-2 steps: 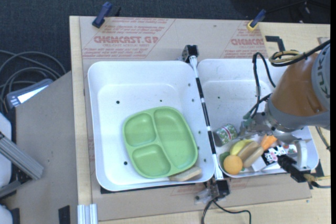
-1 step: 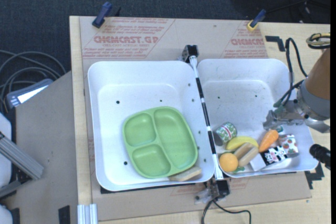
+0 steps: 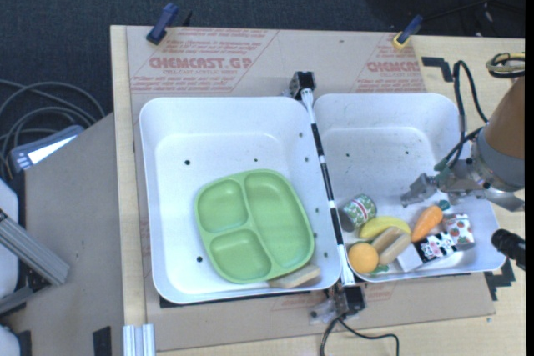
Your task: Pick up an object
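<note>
Two bins (image 3: 167, 129): green tray (image 3: 253, 225), toy food (image 3: 392, 238)

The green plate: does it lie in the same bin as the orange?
No, the green plate lies in the left bin; the orange is in the right bin.

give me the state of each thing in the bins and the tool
green divided plate: flat in the left bin, right way up
tan block: lying at the plate's near edge
small can: on its side, right bin
banana: lying flat
orange: resting beside the banana
carrot: lying tilted
cow-print carton: on its side
tool: above the right bin, holding nothing visible
</note>
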{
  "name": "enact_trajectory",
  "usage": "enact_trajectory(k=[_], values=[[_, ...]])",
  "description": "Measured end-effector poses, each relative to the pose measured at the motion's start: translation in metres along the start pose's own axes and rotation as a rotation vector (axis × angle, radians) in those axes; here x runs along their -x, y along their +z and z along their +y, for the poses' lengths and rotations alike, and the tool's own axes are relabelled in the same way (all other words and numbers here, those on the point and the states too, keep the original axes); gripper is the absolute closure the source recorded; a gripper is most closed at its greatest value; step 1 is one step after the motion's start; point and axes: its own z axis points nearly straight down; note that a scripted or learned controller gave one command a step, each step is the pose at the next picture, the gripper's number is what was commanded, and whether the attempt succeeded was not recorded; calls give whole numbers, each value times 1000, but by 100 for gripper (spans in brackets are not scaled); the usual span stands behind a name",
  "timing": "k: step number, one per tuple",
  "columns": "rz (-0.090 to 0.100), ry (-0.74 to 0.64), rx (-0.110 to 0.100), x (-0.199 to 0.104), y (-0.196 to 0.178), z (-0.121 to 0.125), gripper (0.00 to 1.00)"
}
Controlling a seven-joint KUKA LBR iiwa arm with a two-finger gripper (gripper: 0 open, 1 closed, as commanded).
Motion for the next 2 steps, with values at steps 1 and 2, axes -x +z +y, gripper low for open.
enact_trajectory(k=[1, 2], values=[[1, 1, -2, 41, 76, -3, 0], [-1, 2, 2, 41, 66, -1, 100]])
